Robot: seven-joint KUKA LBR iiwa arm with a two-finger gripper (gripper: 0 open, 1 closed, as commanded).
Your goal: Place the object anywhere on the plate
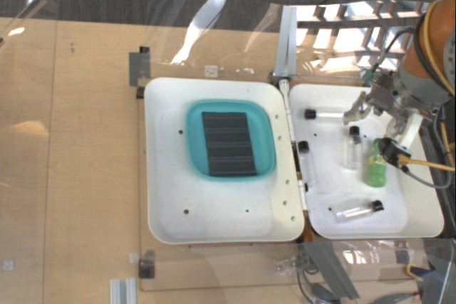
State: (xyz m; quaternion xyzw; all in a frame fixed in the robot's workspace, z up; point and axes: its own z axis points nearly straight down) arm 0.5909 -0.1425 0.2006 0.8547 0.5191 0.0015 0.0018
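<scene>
Step in hand, as judged: pick-up. The hand (358, 110) hung over the right bin (426, 223); whether it was open could not be told, and nothing was visibly held. The likely object, a green bottle (376, 171), lay in that bin, well apart from the teal plate (194, 133). Next move calls for descent, grasp and transfer.

Light is bright and even from above, so the left bin (164, 153) and right bin (420, 217) nearly wash out and shadows stay faint. Glare streaks lie on the clear sheet (206, 14) beyond the left bin and at the counter's (71, 189) far left, with a hard barred bright patch behind the right bin. The picture is slightly soft; a clear vial (353, 210) almost vanishes against the white.
</scene>
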